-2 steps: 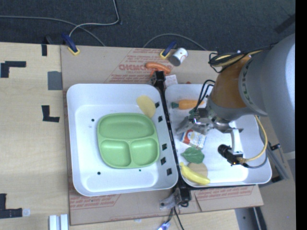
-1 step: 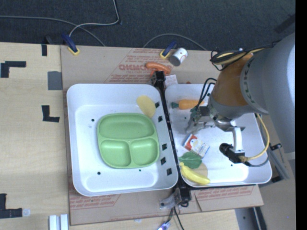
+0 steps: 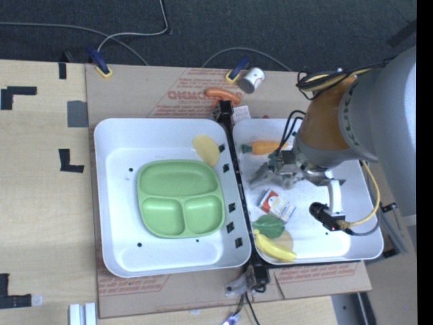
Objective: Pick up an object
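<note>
**Two bins, one crowded corner**

Two white bins sit side by side on the surface. The left bin [image 3: 115,181] carries a green divided plate [image 3: 180,198] and, just beyond its far right corner, a pale yellow piece [image 3: 206,149] against the dividing wall. The right bin [image 3: 358,246] is where the arm [image 3: 338,124] comes down from the right, its orange band above the wrist covering much of the bin's far half.

The claw [image 3: 270,170] hangs low near the bin's left side, and whether it is released or clenched cannot be told; nothing is seen between its tips. An orange carrot-like piece [image 3: 264,147] lies just beyond it, near the far wall. A small red and white packet [image 3: 276,204] lies just in front of the claw, apart from it. Nearer still, a green leafy piece [image 3: 268,226] rests beside a yellow banana [image 3: 274,250] in the near left corner. A black cable with a yellow hose [image 3: 331,217] loops over the bin's middle.
</note>
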